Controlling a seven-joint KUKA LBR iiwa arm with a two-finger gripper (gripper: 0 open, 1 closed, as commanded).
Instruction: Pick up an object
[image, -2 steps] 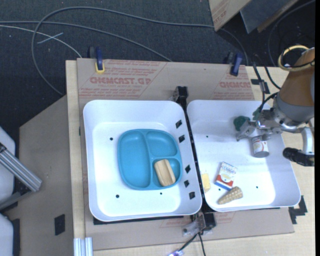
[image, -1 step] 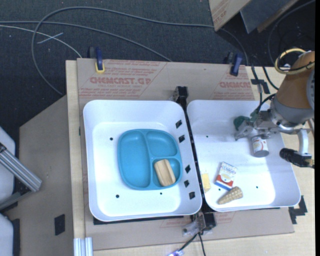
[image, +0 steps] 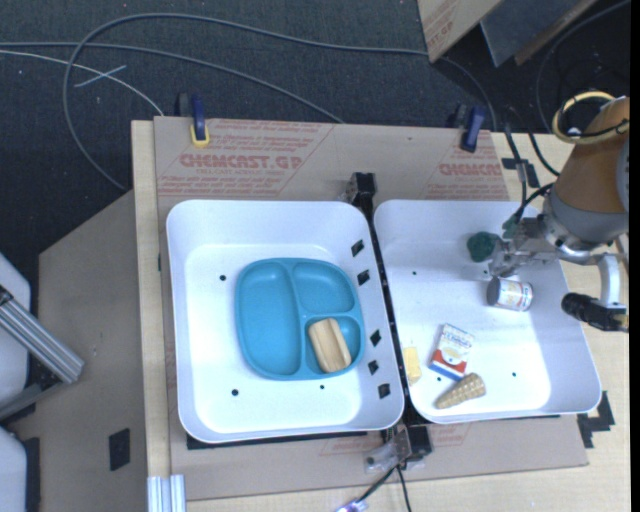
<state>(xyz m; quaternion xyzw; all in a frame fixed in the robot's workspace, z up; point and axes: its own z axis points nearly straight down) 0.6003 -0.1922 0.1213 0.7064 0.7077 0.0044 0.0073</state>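
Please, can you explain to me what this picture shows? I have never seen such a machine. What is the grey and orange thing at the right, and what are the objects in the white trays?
One camera looks down at a slant on a bench with two white bins. The robot arm reaches in from the right; its tool hangs over the right bin, just above a small can. Nothing is visibly held. That bin also contains a dark green object, a red and white packet, a small yellow piece and an ice cream cone. In the left bin a blue divided plate carries a bread roll.

Glossy white plastic bins (image: 200, 250), smooth blue plastic tray (image: 270, 310), matt cardboard bench (image: 250, 150)
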